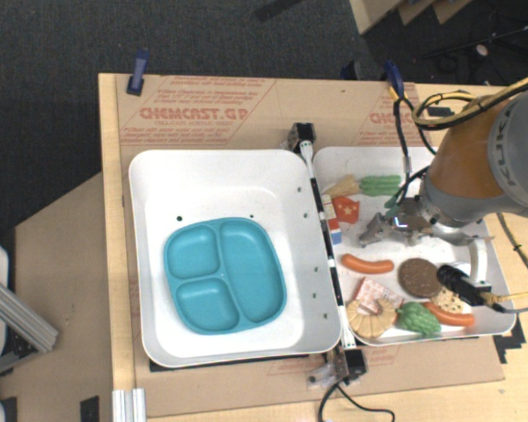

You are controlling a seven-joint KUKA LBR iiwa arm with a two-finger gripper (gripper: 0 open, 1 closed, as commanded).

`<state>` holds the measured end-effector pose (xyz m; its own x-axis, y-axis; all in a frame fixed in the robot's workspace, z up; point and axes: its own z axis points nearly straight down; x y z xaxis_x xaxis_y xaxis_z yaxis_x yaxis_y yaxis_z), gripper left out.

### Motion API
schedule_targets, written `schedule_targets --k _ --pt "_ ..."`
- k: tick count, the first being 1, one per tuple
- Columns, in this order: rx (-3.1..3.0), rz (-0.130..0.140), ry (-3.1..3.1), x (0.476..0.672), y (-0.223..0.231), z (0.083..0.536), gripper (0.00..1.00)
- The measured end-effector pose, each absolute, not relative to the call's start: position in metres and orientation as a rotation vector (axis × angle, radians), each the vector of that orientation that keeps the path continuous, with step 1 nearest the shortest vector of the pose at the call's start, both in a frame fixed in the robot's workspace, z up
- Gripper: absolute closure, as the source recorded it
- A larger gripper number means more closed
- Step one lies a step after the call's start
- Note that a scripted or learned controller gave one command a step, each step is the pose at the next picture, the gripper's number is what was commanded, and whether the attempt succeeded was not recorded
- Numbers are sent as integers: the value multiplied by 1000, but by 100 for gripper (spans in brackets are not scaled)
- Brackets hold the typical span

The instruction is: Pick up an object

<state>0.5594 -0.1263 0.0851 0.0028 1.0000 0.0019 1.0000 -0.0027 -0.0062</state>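
arm (488,161): cut by right edge | pincer (380,228): finger state unclear

A single fixed camera is mounted above the counter (202,104) and looks down at a slant, far enough back to frame both bins whole plus surrounding floor. The far counter edge lies toward the top of the frame, the near edge toward the bottom. The arm (484,161) enters from the right side. The fingers (378,229) appear right of centre, over the right bin (488,323); the left bin (150,174) lies to their left. No second view overlaps this one.
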Motion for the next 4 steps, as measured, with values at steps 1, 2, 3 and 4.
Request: schedule_targets --k 1,2,3,4 --pt "-2228 9 -2209 491 -189 84 0" --pt "-2225 -1 -2220 496 -184 95 100" --pt "-2217 -6 -2231 569 -152 86 100" --pt "-2230 6 -2235 636 -108 87 100"
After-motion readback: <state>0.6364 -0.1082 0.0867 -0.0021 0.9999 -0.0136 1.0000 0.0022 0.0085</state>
